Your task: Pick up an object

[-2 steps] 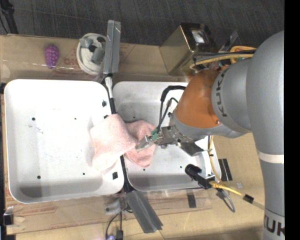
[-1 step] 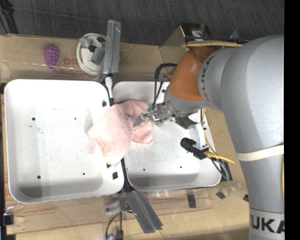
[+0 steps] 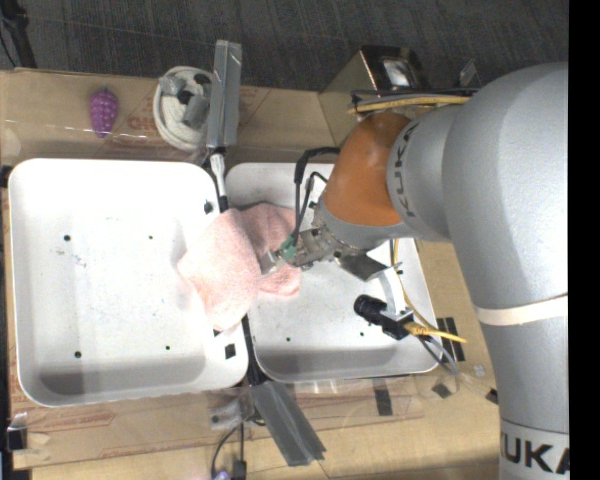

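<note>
On the brown surface (image 3: 40, 108) we see two white bins, left (image 3: 100, 278) and right (image 3: 330, 353). A pink cloth (image 3: 238, 258) lies draped over the wall between them, spreading leftward. Our gripper (image 3: 285, 256) sits at the cloth's right edge, so the cloth lies to the left of the jaws; we cannot tell their state.
</note>
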You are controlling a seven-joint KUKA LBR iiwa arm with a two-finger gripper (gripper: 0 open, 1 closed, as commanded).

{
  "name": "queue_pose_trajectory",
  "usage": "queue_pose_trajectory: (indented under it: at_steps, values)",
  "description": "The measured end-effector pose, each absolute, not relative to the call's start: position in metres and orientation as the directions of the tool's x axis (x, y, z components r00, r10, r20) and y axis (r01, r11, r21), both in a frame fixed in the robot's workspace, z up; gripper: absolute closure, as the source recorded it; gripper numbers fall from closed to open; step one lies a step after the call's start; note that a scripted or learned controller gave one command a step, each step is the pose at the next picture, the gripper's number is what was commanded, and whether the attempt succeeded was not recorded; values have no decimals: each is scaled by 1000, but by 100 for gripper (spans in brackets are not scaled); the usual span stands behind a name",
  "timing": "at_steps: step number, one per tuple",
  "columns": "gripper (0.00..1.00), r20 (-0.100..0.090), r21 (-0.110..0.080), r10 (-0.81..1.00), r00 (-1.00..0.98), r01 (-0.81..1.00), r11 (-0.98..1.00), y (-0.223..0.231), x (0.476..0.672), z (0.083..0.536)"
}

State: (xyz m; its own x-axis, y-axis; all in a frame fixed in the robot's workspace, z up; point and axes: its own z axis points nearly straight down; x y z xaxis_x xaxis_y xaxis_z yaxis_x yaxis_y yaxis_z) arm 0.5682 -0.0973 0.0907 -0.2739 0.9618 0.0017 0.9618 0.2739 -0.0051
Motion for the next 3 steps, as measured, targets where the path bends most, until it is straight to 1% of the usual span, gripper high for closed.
queue_pose_trajectory:
  at_steps: [1, 2, 3]
  values:
    - [100, 2, -7, 961, -276, 961, 276, -98, 568, 100]
    - [100, 3, -3, 792, -611, 792, 611, -104, 542, 91]
    - [0, 3, -3, 792, -610, 792, 610, -104, 542, 91]
